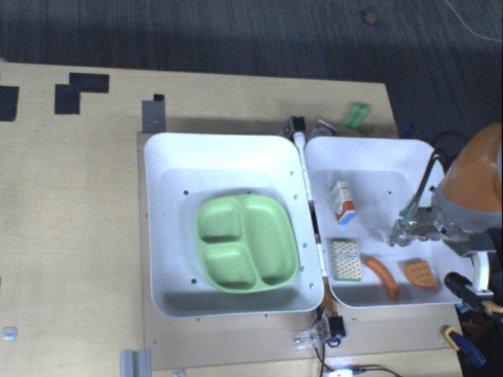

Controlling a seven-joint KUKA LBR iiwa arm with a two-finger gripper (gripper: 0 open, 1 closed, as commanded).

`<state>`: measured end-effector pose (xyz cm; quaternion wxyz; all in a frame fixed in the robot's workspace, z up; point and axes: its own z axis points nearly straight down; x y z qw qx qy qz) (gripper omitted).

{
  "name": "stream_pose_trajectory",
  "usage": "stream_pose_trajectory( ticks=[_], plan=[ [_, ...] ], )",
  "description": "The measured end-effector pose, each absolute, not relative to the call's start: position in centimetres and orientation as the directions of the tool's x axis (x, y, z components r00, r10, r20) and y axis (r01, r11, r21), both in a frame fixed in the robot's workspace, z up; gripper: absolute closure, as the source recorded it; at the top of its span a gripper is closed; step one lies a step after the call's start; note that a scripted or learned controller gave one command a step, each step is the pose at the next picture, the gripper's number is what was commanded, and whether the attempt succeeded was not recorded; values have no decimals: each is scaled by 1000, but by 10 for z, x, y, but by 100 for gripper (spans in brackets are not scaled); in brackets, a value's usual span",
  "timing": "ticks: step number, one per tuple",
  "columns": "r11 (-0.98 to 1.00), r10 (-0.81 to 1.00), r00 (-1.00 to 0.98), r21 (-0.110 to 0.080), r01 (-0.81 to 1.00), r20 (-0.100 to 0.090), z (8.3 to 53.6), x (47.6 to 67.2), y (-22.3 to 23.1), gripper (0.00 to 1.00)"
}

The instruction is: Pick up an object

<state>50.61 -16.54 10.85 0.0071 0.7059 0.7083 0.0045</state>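
The grey two-finger gripper (pixel 402 234) hangs over the right white bin (pixel 369 157); grip state indeterminate. The orange waffle-shaped toy (pixel 420 274) lies just below it, apart.

Grey arm (pixel 471 210), broad orange band above wrist; small metallic hand (pixel 405 232); thin dark cable alongside.

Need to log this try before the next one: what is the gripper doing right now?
Gripper: over the right bin, above the toy waffle; open or shut cannot be told, and nothing is seen held in it.
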Motion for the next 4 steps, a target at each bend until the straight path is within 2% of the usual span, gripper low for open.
stream_pose_trajectory(
  ticks=[1, 2, 3, 4],
  plan=[
    [4, 1000, -4, 16, 1000, -4, 108, 506, -165, 0],
    [3, 1000, -3, 8, 1000, -1, 87, 525, -112, 0],
    [6, 1000, -6, 14, 1000, -2, 98, 527, -112, 100],
    [2, 1000, -2, 3, 1000, -2, 96, 525, -197, 100]
  ],
)
